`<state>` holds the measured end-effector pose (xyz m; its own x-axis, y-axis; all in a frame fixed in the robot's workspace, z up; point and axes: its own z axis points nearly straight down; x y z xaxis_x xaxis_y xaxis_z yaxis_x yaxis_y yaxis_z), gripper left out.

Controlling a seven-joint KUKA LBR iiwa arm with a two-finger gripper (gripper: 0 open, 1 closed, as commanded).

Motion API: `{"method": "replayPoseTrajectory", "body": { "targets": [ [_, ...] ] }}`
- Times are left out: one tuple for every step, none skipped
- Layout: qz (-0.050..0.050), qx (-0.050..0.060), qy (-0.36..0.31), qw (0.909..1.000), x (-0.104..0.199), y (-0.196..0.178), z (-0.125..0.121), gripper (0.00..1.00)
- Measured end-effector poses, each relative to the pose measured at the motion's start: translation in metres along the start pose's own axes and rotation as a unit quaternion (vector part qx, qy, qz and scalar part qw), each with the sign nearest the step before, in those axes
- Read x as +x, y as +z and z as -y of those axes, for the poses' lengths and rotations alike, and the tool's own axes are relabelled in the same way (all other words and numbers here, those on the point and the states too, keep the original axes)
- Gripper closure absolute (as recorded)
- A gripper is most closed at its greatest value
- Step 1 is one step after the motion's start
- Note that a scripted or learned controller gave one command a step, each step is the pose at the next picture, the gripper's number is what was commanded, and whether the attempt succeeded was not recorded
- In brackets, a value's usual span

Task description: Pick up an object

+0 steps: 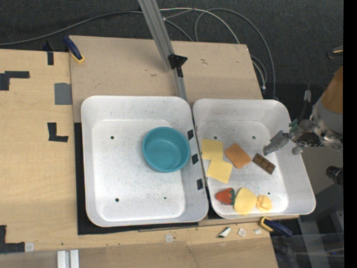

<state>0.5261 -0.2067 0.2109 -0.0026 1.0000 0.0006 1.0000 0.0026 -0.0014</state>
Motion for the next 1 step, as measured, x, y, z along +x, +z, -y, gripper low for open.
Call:
{"method": "replayPoseTrajectory", "body": {
  "targets": [
    [0.0,0.0,0.0,1.0,-0.0001,-0.0001,0.0,0.0]
  ]
}}
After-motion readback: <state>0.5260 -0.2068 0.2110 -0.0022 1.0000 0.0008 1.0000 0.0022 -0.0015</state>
